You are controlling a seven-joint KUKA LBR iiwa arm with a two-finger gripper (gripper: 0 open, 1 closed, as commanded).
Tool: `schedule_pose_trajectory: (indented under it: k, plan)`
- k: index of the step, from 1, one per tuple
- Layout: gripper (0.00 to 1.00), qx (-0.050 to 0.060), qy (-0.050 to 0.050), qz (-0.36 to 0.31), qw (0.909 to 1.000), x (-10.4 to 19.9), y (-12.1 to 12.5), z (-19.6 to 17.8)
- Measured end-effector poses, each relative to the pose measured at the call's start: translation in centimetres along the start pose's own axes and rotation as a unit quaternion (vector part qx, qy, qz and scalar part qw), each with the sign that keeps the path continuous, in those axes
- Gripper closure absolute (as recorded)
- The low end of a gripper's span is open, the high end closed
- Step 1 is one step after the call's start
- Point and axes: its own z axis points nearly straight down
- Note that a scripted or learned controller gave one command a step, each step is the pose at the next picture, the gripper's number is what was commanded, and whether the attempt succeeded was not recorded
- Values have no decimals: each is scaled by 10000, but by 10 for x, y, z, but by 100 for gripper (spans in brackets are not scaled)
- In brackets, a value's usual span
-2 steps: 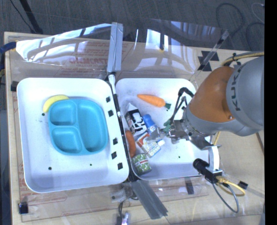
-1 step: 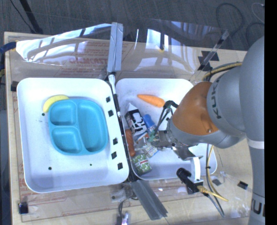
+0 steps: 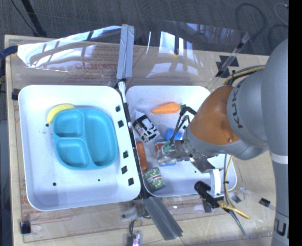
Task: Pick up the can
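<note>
Two white bins sit side by side on the desk [image 3: 64,68], split by a black-clipped divider [image 3: 124,137] that serves here as the landmark. Left of the divider, the left bin [image 3: 33,188] holds a blue sectioned tray [image 3: 84,137] with three compartments, and a yellow banana [image 3: 59,110] peeks out from under the tray's far edge, on the side away from the divider. Right of the divider, the right bin [image 3: 192,94] holds a clutter of small things: a green can [image 3: 154,179] lies just beside the divider at its near end, an orange-red sausage-like item [image 3: 141,156] lies along the divider above the can, and a small black-and-white box [image 3: 145,128] sits just right of the divider's middle. An orange carrot [image 3: 166,108] lies farther right of the divider, toward the bin's back wall. The gripper [image 3: 167,154] hangs low in the right bin, right of the divider and apart from the can, over a red-and-green packet [image 3: 164,148] and something blue [image 3: 169,134]; I cannot tell how it is set. The desk is pale wood with a clear plastic sheet across its back, standing on dark carpet [image 3: 64,9].
</note>
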Motion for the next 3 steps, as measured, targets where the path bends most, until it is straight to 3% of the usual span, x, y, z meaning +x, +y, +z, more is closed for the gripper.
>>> schedule_pose_trajectory:
  k: [1,2,3]
  plan:
    - [0,-1,-1,-2,10000,0,0,0]
    - [0,-37,-105,9,9999,16,-3,8]
    - [0,4,-107,-516,9986,31,13,8]
